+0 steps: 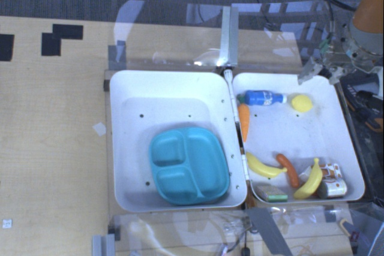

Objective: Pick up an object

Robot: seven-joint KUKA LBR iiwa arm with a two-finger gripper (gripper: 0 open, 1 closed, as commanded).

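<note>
Arm (367,21) cut off at frame edge — gripper (321,69) over right bin's (336,129) far-right corner, finger state unreadable.

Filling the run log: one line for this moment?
arm: above right bin's far right corner | hand: holds nothing visible | right bin: bottle, lemon, carrot | left bin: blue tray

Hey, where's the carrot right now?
The carrot lies in the right bin, along its left wall, just below the blue bottle and above a banana.
</note>
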